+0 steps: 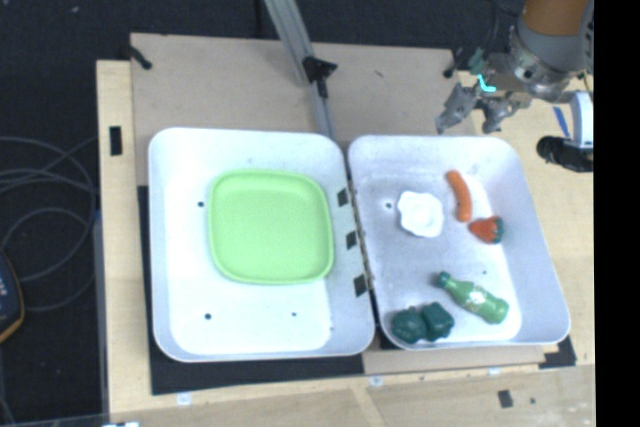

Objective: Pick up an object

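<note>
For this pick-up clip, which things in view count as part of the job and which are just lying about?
Part of the job:
- pincer, above the right bin's far rim
- orange sausage
- white blob
- strawberry
- green bottle
- dark green block

Lying about:
- green plate in the left bin
- metal pole

Orange sausage (459, 194), white lump (420, 213), strawberry (486, 229), green bottle (472, 298) lie scattered.
</note>
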Action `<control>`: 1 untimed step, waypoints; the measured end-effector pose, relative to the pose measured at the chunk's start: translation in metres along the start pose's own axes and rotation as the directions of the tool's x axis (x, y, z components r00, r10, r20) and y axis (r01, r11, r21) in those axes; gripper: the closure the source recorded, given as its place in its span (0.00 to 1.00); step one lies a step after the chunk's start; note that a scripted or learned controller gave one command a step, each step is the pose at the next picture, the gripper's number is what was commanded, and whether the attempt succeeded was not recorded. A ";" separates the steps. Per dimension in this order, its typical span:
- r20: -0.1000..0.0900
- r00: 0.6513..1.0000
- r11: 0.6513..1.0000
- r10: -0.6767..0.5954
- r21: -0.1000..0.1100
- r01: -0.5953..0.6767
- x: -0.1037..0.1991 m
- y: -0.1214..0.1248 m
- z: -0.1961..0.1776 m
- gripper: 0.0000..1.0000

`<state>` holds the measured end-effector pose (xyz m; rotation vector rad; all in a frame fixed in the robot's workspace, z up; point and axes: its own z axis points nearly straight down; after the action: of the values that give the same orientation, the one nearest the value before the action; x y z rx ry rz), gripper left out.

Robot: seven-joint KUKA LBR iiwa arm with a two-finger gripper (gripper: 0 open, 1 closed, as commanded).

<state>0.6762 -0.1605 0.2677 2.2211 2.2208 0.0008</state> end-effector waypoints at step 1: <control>0.000 1.000 1.000 0.000 0.000 0.000 0.000 0.000 0.000 0.00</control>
<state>0.6762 -0.1605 0.2677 2.2211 2.2208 0.0008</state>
